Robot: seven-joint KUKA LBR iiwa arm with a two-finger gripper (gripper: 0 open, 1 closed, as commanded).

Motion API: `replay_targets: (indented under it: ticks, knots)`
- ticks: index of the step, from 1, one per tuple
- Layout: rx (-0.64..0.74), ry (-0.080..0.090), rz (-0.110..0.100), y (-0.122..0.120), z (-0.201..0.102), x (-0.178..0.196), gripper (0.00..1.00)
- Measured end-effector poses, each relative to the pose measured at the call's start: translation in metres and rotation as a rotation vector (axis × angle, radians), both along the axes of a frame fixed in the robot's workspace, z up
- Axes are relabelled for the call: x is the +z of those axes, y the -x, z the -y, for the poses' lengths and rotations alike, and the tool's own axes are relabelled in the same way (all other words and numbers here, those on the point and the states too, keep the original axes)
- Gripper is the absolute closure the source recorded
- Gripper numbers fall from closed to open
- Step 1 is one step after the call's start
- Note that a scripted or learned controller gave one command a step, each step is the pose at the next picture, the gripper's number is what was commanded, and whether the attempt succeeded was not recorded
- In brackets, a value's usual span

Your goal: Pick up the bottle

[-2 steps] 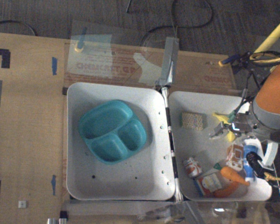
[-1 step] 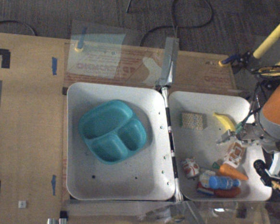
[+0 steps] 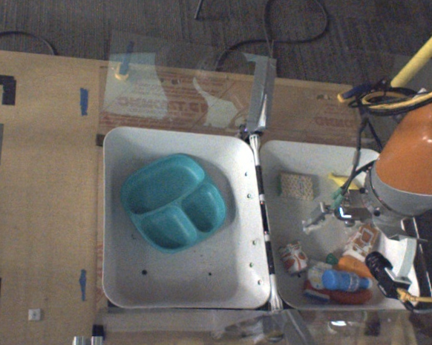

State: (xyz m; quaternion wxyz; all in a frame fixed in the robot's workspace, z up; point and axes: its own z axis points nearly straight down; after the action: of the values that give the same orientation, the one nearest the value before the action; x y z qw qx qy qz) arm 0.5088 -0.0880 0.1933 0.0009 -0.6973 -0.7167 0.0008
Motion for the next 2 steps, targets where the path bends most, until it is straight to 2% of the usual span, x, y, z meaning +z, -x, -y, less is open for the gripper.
replay_targets:
  ticks: [1, 2]
  knots:
    - [-0.161, 0.001, 0.002, 0.022, 0.009, -0.082, 0.00]
    - [-0.540, 0.002, -0.002, 0.030, 0.050, -0.030, 0.00]
